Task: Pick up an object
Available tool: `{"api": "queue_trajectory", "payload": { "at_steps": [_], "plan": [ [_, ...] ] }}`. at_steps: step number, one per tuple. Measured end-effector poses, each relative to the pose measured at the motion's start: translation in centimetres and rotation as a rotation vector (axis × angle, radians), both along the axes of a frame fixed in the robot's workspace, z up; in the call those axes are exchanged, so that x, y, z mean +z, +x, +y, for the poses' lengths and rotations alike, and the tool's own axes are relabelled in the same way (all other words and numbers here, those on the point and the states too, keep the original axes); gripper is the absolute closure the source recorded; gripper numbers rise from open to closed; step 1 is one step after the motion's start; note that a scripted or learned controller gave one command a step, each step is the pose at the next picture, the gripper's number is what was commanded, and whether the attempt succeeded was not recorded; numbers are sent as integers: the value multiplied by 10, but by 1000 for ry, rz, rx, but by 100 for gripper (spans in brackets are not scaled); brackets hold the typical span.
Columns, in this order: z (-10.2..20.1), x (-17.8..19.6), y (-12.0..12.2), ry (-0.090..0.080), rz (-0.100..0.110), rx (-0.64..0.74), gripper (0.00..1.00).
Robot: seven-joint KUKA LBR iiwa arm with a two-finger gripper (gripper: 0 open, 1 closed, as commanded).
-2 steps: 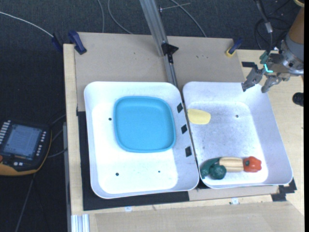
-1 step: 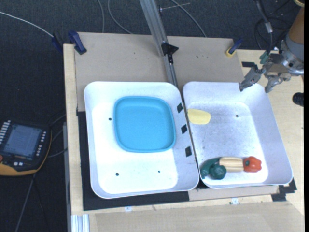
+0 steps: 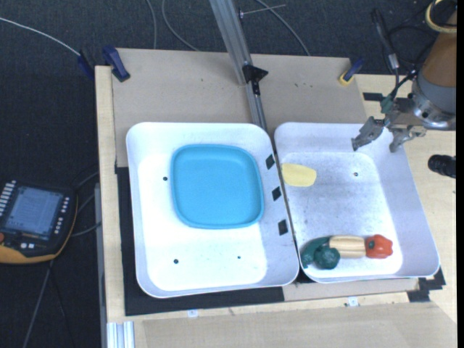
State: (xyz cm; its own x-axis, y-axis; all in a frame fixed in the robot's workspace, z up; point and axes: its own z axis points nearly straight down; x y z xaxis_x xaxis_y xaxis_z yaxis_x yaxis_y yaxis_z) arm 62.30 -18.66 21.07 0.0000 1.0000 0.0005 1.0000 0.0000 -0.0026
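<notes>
The right bin (image 3: 391, 187) holds a flat yellow piece (image 3: 299, 175) near its left wall. Along its front edge lie a dark green lump (image 3: 320, 255), a tan stick (image 3: 347, 246) and a red piece (image 3: 378, 246), side by side and touching. My gripper (image 3: 383, 138) hangs over the bin's far right corner, well behind these objects. Its two fingers (image 3: 365, 135) are spread apart with nothing between them.
The left bin (image 3: 148, 216) carries a blue square plate (image 3: 217, 185). A slanted metal post (image 3: 235, 35) rises behind the gap between the bins. A handheld controller (image 3: 32, 216) lies off the bench at left, and cables run across the floor behind.
</notes>
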Motion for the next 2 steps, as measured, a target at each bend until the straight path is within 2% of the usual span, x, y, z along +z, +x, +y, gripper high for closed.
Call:
{"api": "queue_trajectory", "payload": {
  "at_steps": [1, 2],
  "plan": [
    [-2, -47, 8, 0, 1, 0, 0],
    [-1, -105, -2, 0, 2, 0, 0]
  ]
}}
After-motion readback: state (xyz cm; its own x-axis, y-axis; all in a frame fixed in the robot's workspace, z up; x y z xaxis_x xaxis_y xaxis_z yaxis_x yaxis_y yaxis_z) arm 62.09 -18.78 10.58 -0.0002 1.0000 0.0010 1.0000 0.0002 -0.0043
